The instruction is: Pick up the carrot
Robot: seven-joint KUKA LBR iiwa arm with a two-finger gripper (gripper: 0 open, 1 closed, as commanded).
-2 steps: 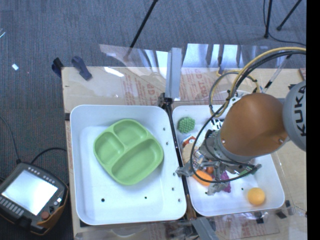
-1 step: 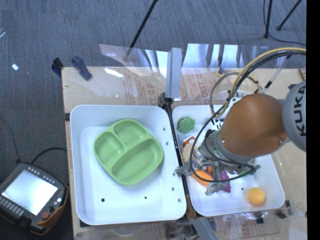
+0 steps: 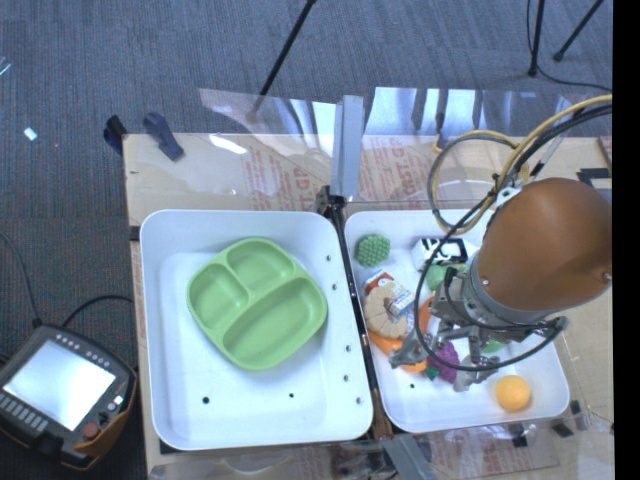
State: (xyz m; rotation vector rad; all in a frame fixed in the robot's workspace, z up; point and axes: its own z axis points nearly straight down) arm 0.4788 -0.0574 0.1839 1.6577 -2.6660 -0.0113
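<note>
From the overhead camera, the arm hangs low over the right bin (image 3: 556, 400), end effector (image 3: 440, 353) down among the clutter because the carrot (image 3: 397, 348) sits there, an orange sliver beside the round sandwich toy (image 3: 385, 306). The arm's bulk hides the grip, so I cannot tell its state. The green plate (image 3: 257, 302) lies apart in the left bin (image 3: 165, 388).

Two shallow white bins sat side by side on the table (image 3: 230, 173). The left bin (image 3: 170, 398) held a green divided plate (image 3: 257, 302). Over the right bin (image 3: 545, 398) hung the arm, its end effector (image 3: 440, 353) low among crowded items: a green spiky ball (image 3: 373, 249), a tan round piece (image 3: 385, 308), orange pieces beneath it (image 3: 385, 344), and an orange ball (image 3: 513, 393) near the front corner.
</note>
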